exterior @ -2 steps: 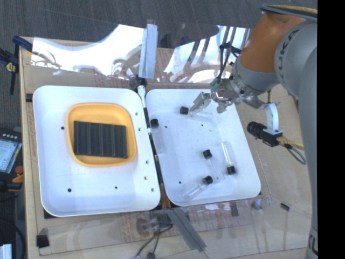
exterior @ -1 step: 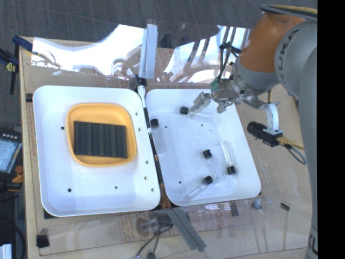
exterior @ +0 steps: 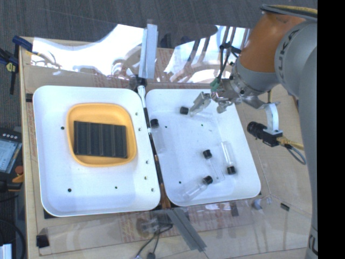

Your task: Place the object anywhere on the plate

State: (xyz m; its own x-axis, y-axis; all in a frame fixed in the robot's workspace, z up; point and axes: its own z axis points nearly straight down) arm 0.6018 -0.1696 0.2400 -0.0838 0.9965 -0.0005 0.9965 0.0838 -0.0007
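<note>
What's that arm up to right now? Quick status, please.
Gripper over right bin's far end, nothing visibly held. Clear vials lying loose there. Yellow plate in left bin, dark ridged insert covering its middle.
</note>
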